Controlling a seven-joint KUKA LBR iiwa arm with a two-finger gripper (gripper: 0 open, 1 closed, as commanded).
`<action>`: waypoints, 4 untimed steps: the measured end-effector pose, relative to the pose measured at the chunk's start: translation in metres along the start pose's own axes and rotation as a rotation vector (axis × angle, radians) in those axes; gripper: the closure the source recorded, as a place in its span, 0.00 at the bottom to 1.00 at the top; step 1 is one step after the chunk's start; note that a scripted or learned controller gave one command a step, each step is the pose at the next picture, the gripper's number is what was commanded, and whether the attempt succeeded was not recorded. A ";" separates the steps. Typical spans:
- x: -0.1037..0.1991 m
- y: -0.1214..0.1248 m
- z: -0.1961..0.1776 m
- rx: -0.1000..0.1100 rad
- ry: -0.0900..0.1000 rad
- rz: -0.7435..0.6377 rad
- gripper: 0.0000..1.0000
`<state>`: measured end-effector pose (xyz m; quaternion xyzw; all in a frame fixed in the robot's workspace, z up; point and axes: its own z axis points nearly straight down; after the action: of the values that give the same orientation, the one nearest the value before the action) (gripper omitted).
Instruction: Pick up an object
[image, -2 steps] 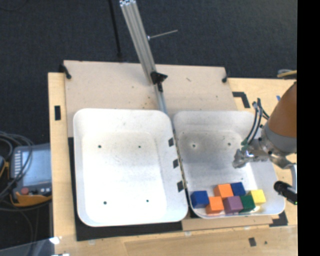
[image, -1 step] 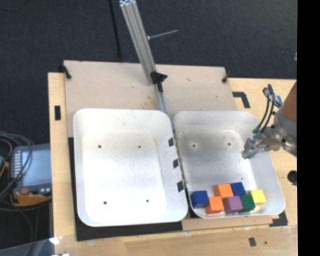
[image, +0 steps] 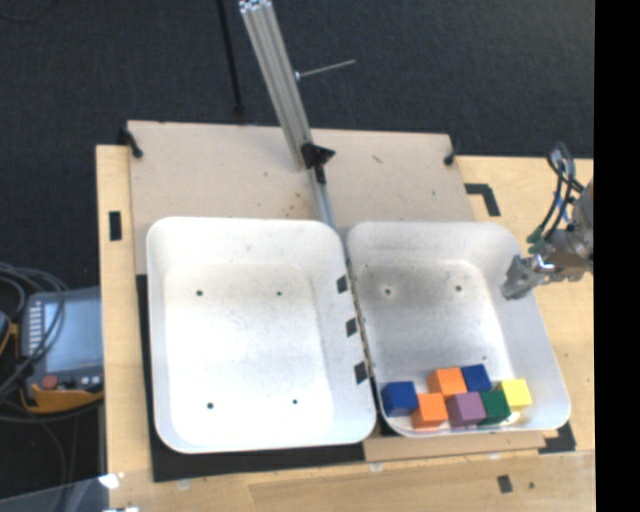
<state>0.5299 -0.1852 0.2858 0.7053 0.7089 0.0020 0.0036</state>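
Note:
Several small coloured blocks lie clustered at the near edge of the right bin (image: 420, 250): a blue block (image: 399, 396), two orange blocks (image: 449, 380) (image: 431, 408), a dark blue block (image: 476, 376), a purple block (image: 466, 407), a green block (image: 495, 404) and a yellow block (image: 516, 392). My gripper (image: 520, 278) hangs at the right bin's right rim, well behind the blocks and apart from them. Nothing shows between its tips.
The left bin (image: 250, 330) sits beside the right one, with small clips on the shared rim. A slanted metal rail (image: 285, 90) rises behind the bins. A controller box with cables (image: 55, 345) lies off the bench at left.

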 end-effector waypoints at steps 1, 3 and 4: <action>0.047 0.019 0.017 0.009 0.002 -0.001 1.00; 0.130 0.070 0.015 0.005 0.002 -0.001 1.00; 0.187 0.084 0.028 0.005 0.001 -0.001 1.00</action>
<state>0.6134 0.0018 0.2583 0.7048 0.7094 0.0007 0.0014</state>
